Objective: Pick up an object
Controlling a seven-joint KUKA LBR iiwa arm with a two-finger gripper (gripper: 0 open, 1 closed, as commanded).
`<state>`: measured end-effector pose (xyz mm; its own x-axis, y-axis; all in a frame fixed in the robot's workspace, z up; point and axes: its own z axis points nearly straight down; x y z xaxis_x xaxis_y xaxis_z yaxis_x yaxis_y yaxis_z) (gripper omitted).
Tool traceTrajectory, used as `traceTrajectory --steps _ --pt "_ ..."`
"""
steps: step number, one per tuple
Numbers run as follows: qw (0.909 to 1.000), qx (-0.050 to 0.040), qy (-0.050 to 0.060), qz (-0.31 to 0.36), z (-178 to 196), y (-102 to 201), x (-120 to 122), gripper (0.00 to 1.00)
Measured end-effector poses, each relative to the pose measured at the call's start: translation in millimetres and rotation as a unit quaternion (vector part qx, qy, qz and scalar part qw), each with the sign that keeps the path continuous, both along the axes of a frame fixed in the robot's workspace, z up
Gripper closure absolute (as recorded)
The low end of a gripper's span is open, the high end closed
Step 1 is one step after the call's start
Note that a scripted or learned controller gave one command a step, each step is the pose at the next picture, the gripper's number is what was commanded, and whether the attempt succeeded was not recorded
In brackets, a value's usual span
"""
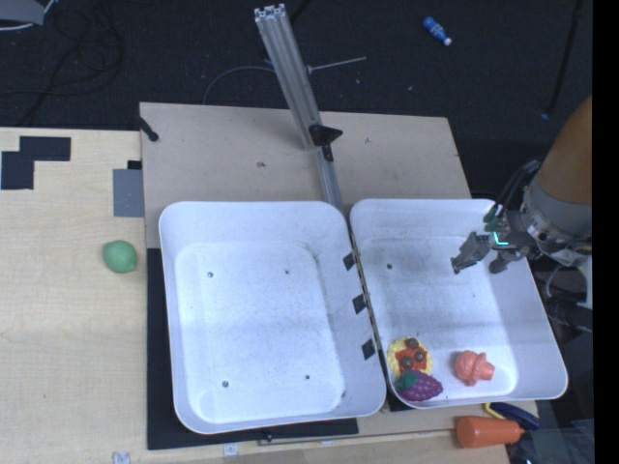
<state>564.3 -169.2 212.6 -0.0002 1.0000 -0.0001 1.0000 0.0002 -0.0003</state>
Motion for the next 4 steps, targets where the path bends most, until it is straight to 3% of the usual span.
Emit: traceTrajectory --steps 1,3,4 --pt "1.0 0.0 0.0 0.0 0 0 0 0.0" --pt "1.0 0.0006 0.002 0.0 -114 7 -4 0.0" --pt "1.0 0.0001 0.0 -0.001 -102 5 -3 1.0"
